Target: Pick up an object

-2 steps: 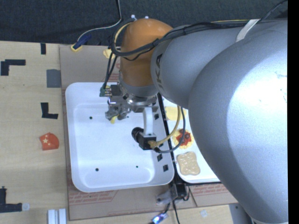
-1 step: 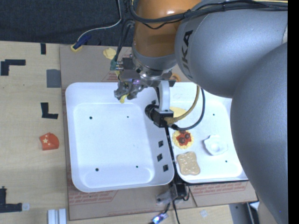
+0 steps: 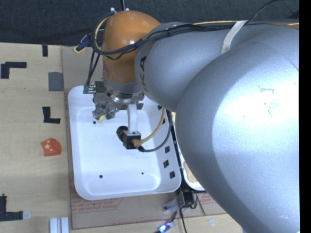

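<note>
Hanging over a shallow white bin (image 3: 82, 178) on a pale wooden bench (image 3: 29, 106) below a dark backdrop (image 3: 48, 8), the gripper (image 3: 105, 112) hides how wide it stands and whether it holds anything; a small red object (image 3: 51, 147) lies on the bench well to its left, outside the bin.

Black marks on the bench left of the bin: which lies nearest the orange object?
The L-shaped mark, just above the orange object in the view; the others lie farther up or at the bottom edge.
</note>
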Tool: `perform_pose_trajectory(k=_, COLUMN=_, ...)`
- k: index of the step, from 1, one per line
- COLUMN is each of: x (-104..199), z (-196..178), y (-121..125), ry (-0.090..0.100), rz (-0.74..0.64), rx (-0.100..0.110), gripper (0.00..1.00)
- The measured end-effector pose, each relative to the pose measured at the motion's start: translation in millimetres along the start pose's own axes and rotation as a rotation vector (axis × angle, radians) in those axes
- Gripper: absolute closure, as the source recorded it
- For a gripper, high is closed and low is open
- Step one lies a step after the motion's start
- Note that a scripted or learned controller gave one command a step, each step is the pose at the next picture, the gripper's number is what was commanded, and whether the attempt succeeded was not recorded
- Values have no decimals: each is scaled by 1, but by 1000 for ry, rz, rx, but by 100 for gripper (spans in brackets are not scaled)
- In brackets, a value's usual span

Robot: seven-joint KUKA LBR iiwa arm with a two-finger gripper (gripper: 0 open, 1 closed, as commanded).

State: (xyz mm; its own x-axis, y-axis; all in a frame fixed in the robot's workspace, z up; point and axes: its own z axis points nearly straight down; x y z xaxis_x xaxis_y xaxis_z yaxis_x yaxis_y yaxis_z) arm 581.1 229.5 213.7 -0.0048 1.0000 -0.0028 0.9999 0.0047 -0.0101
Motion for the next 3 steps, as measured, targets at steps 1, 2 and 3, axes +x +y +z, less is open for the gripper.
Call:
perform_pose_trajectory(k=1, x=4, z=-111, y=5, ry=7, rz=1, rx=-19, gripper=100)
perform_pose_trajectory(k=2, x=3, z=-42, y=25, ry=-2, rz=4, rx=-3, gripper=100)
perform_pose_trajectory(k=3, x=4, z=-157, y=35, ry=7, rz=2, rx=-21, gripper=100)
